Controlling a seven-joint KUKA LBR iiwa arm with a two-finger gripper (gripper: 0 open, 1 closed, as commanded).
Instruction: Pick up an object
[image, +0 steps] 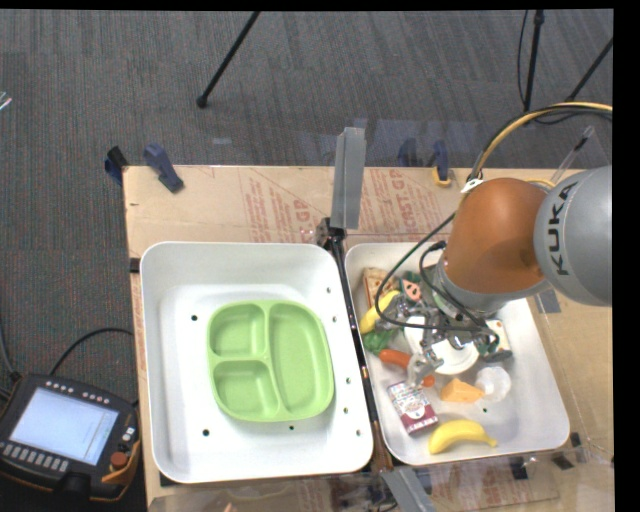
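My gripper (432, 358) hangs low over the middle of the right bin (540, 340), under the orange wrist band. Several toy foods lie around it. A red-orange piece (395, 357) lies just to its left, and an orange wedge (461, 390) just below it. A maroon box (410, 407) and a yellow banana (460, 436) lie nearer the front. A green piece (377, 340), a second yellow piece (371, 319) and a tan slice (375, 284) lie along the bin's left wall. The wrist hides whatever lies directly beneath it.
The left bin (170, 290) holds a green divided plate (270, 360). A clear cup (492, 382) lies right of the wedge. A grey post (348, 190) stands behind the bins' shared wall. A teach pendant (65, 432) sits at the lower left, off the bench.
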